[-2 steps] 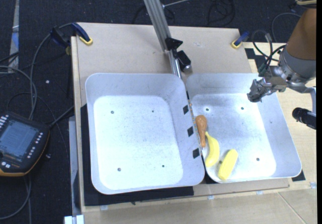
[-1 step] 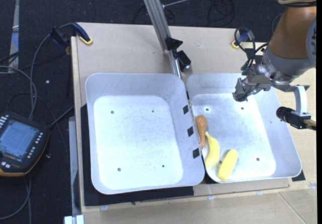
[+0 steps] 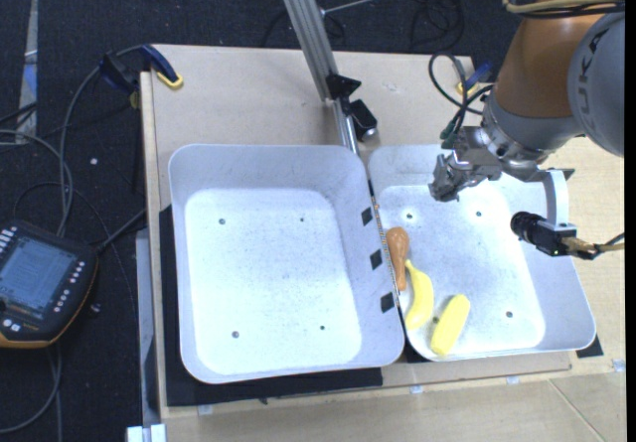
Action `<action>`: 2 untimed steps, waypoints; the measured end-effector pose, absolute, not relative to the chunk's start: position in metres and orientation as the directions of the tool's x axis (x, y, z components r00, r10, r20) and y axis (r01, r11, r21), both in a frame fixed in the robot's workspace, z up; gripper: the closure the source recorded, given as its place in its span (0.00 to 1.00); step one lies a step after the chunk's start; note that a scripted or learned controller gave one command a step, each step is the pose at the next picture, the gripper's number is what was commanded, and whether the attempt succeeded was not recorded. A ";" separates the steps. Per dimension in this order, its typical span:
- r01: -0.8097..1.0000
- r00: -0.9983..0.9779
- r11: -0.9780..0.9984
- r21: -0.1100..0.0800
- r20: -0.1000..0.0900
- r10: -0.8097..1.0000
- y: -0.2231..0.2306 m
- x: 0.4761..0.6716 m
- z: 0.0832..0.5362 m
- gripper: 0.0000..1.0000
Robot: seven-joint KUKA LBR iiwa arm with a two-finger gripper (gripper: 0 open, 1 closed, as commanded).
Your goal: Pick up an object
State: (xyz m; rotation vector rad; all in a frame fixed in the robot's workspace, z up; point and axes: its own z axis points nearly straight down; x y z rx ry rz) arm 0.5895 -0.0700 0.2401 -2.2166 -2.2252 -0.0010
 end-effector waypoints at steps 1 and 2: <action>1.000 -0.005 0.005 0.000 0.001 1.000 -0.013 0.586 0.232 1.00; 1.000 -0.005 0.005 0.000 0.001 1.000 0.039 0.570 0.242 1.00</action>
